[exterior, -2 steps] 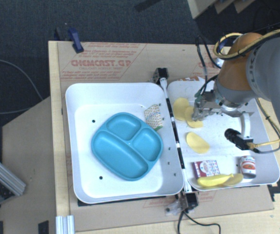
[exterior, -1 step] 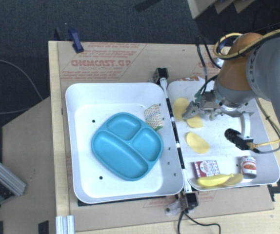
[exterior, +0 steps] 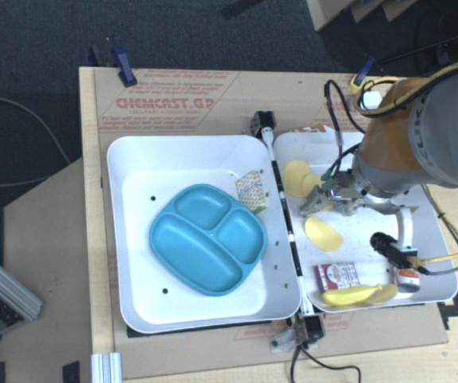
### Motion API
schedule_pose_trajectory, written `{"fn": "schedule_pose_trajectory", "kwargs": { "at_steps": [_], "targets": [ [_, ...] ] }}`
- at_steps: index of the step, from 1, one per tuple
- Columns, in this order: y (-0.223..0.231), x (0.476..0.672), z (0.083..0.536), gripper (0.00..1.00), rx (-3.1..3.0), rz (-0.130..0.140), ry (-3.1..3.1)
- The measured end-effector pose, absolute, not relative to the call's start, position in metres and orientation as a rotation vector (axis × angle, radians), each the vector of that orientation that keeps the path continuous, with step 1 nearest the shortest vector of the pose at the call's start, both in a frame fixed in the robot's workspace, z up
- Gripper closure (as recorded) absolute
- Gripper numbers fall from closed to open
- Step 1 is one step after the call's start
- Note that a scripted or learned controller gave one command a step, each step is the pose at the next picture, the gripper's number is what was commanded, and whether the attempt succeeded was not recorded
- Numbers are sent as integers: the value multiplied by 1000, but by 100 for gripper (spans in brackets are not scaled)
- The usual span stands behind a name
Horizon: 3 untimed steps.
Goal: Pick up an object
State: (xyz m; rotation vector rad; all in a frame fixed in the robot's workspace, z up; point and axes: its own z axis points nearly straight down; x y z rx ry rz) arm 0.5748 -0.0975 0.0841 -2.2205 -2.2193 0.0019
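My gripper [exterior: 318,198] hangs low over the left part of the right bin [exterior: 444,238], reaching in from the right. A pale yellow rounded object [exterior: 297,177] lies just above and left of it, close to the gripper's tip. A second yellow rounded object [exterior: 322,234] lies just below it. Nothing shows between the gripper's tips. Near the bin's front edge are a small red box [exterior: 337,276] and a banana [exterior: 361,295].
The left bin [exterior: 125,214] holds a blue divided plate [exterior: 207,238] and a small patterned packet [exterior: 250,188] at the plate's upper right. A raised rim [exterior: 283,214] separates the two bins. The arm's body covers the right bin's upper right.
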Motion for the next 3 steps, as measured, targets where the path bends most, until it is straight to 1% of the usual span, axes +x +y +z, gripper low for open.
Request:
{"fn": "schedule_pose_trajectory", "kwargs": {
  "at_steps": [1,2,3],
  "targets": [
    [-97,516,84,0,-2221,2,-2219],
    [-112,597,85,0,-2222,0,-2222],
    [-105,522,84,0,-2221,1,-2220]
  ]
}}
